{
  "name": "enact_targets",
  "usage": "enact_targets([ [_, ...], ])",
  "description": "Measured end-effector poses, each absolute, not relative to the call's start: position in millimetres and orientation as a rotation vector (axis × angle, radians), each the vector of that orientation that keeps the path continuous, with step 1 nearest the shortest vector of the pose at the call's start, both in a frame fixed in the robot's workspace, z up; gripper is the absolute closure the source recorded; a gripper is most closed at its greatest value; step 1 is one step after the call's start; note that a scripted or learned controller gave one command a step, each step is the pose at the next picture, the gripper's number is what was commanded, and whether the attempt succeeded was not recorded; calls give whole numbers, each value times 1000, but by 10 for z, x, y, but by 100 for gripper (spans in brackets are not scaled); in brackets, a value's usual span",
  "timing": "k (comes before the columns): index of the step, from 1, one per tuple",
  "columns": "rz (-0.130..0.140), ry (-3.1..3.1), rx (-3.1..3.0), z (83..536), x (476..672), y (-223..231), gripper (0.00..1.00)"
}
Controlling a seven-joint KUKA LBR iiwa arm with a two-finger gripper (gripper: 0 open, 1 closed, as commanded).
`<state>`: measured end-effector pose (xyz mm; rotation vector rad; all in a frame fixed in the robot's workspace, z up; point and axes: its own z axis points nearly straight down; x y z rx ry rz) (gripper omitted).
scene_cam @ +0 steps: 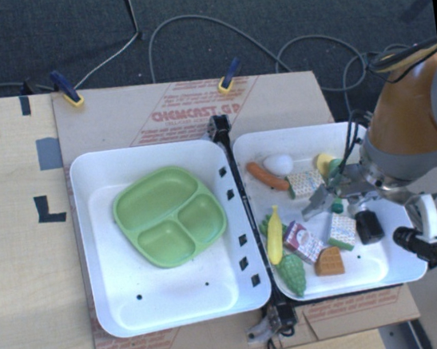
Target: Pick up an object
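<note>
The right bin (377,272) holds several toy foods. An orange sausage (267,176) and a white egg (281,163) lie at its back left. A yellow piece (327,164) and a beige speckled packet (305,182) sit next to them. My gripper (324,197) hangs low over the middle of this bin, just right of the beige packet and above a green-and-white box (342,230). Nothing can be seen held in it. A small black block (368,226) shows just right of that box.
A yellow banana (274,237), a green vegetable (292,273), a red-and-white packet (301,239) and an orange wedge (329,261) lie at the right bin's front left. The left bin (112,305) holds a green divided plate (169,215). A black divider (238,207) separates the bins.
</note>
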<state>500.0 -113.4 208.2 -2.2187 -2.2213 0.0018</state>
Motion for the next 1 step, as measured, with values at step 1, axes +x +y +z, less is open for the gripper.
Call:
enact_targets([
  [1,2,-2222,-2218,1607,5604,-980,0],
])
